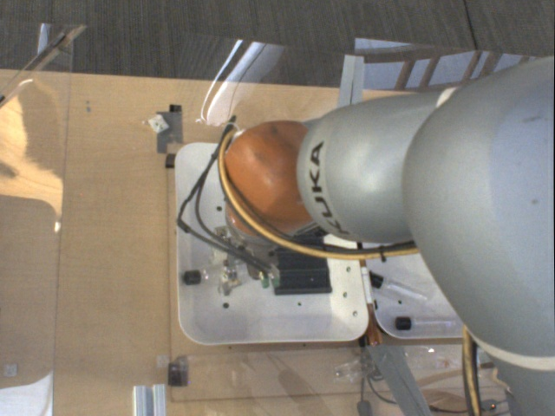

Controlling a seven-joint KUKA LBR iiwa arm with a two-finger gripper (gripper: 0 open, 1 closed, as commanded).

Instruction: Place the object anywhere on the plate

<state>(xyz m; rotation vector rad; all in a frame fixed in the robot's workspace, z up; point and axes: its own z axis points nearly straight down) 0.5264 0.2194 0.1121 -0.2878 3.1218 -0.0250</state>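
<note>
Grey metal and dark cables made up the gripper (pixel 231 271), which hung low over the left bin (pixel 260 328), near the middle of its floor. It was seen from above and partly under the wrist, so I could not tell whether it was spread or closed, and nothing could be seen gripped in it. A black block (pixel 302 276) sat on its right side, touching the wrist.

Just beside the gripper, on its left, a small dark object (pixel 189 276) lay on the white floor of the left bin, apart from the gripper and not touching it. This seemed to be the task's thing, but it was too small to tell what it was.

A black cable (pixel 195 206) ran in a loop from the gripper up along the orange band (pixel 264 176). The band joined the thick grey arm (pixel 451 172), which came in from the right and covered much of both bins.

In the right bin (pixel 434 328), below the arm, lay a second small dark piece (pixel 402 323) near the front wall, and a thin white strip (pixel 403 289) a little behind it. Both bins stood side by side on the light wooden bench (pixel 113 232). A small black clamp (pixel 173 128) stood on the bench at the far left corner of the left bin.
</note>
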